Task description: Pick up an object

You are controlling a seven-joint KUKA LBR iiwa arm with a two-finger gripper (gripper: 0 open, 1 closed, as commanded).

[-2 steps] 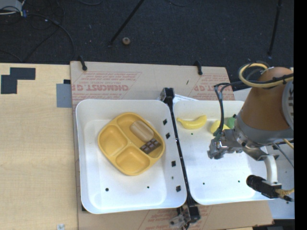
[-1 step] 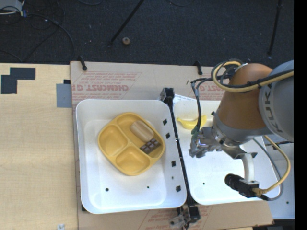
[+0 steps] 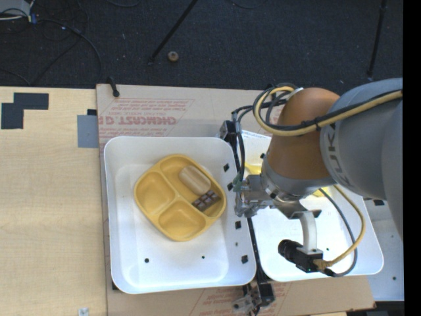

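A yellow divided plate (image 3: pixel 176 197) lies in the left bin (image 3: pixel 131 255). A tan bun-like piece (image 3: pixel 193 178) and a small brown ridged block (image 3: pixel 206 201) rest in the plate's right compartment. My gripper (image 3: pixel 244 203) hangs under the orange wrist over the divide between the two bins, just right of the plate. The wrist hides most of it. A sliver of something yellow (image 3: pixel 323 191) shows in the right bin (image 3: pixel 368 255) under the arm.
The grey arm and its orange band (image 3: pixel 302 137) cover most of the right bin. A black cable fitting (image 3: pixel 296 254) hangs from the arm above that bin's floor. Cardboard (image 3: pixel 145 114) lies beneath both bins, with wooden bench to the left.
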